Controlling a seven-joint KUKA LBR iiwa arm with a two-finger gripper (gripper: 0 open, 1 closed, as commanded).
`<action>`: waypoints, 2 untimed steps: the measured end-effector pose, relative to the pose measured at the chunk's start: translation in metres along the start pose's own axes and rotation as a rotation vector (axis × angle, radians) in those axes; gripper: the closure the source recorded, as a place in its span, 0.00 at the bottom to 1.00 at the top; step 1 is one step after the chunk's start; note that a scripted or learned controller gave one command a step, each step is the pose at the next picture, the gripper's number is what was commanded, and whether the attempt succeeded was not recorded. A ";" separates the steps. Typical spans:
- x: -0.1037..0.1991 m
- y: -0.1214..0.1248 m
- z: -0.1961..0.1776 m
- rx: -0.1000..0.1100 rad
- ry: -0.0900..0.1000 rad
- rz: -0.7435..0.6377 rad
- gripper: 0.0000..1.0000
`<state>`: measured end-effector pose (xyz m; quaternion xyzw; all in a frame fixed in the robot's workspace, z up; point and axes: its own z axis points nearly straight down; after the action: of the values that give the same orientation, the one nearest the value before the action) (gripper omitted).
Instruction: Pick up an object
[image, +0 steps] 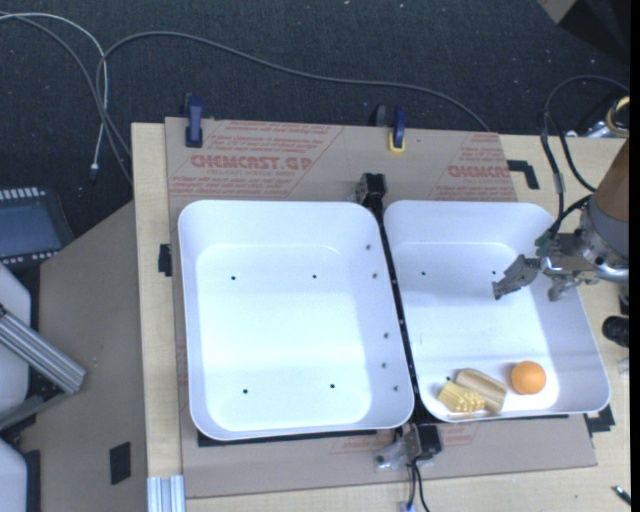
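Three items, orange ball included, lie well clear of the end effector.

two blue clamps on the cardboard sheet's far edge

Both bins are plain white. At about 5 o'clock there's an orange ball, a tan roll and yellow corn.

You see two white bins, left and right, of smooth, semi-gloss plastic. The bench looks like matt pale wood under printed cardboard. At 5 o'clock, the orange ball is smooth; the corn piece looks bumpy.
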<state>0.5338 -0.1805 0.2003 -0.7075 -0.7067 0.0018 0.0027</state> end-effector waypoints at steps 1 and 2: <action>0.000 0.002 -0.003 -0.007 -0.001 -0.001 0.00; 0.001 0.001 0.038 -0.003 0.000 -0.001 0.00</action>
<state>0.5344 -0.1794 0.1619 -0.7071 -0.7071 0.0007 0.0013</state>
